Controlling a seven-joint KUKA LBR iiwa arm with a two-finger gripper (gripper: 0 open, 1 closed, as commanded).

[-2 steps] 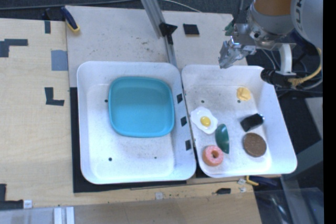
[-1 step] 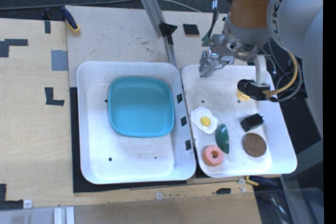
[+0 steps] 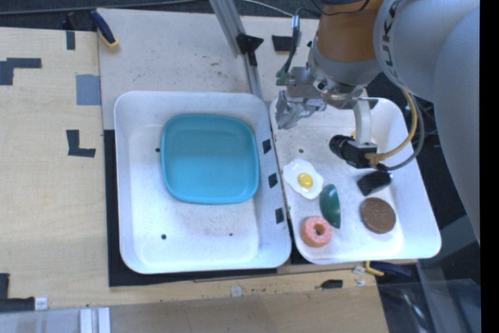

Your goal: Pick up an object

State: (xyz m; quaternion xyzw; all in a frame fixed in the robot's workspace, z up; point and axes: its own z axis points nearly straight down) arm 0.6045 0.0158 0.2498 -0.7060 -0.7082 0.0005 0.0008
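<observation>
In the right bin [image 3: 413, 234] lie a fried egg [image 3: 302, 179], a dark green leaf-shaped piece [image 3: 330, 205], a pink doughnut [image 3: 316, 231], a brown round cookie [image 3: 378, 215] and a small black block [image 3: 373, 182]. My gripper [image 3: 290, 111] hangs over the bin's far left corner, above and behind the egg, with nothing seen between its fingers. The grey arm with its orange band comes in from the upper right and covers the bin's far side.
The left bin [image 3: 136, 191] holds a turquoise square plate [image 3: 210, 158]. A slanted metal rail [image 3: 226, 4] runs behind the bins. Black cables loop beside the wrist, and a black fitting [image 3: 351, 150] sits over the right bin's middle.
</observation>
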